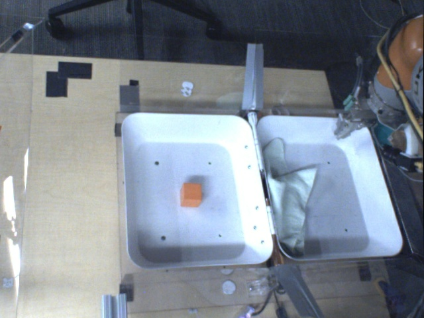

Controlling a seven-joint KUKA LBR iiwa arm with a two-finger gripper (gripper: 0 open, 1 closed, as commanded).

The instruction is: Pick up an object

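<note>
Grey arm [397,85] with orange band, yellow and black cables, small metallic gripper [346,123].

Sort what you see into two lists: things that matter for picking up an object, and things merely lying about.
For the job: orange cube, in the left bin; white cloth, in the right bin; pincer.

Lying about: black tape marks; chair base; cables.
</note>
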